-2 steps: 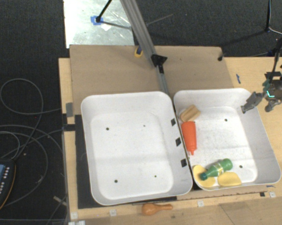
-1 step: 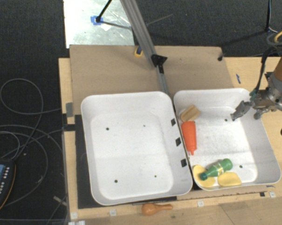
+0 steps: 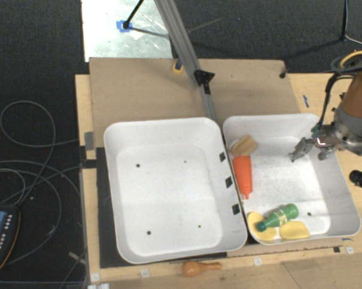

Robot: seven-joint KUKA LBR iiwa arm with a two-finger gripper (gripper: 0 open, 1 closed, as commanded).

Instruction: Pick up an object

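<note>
Hovering over the upper right part of the right bin [image 3: 345, 193], the gripper [image 3: 311, 151] hangs with fingers spread and nothing between them. Candidate objects all lie well to its left and lower: a tan block [image 3: 244, 146] against the divider wall, an orange carrot [image 3: 243, 175] just below it, and a green bottle [image 3: 279, 216] lying on a yellow piece [image 3: 294, 229] in the bottom corner. Left bin [image 3: 118, 137] bare-floored. Risks, as judged: carrot and block sit tight to the wall, so one finger may strike the rim; the bottle is round and stacked, likely to roll or slip from a pinch.
</note>
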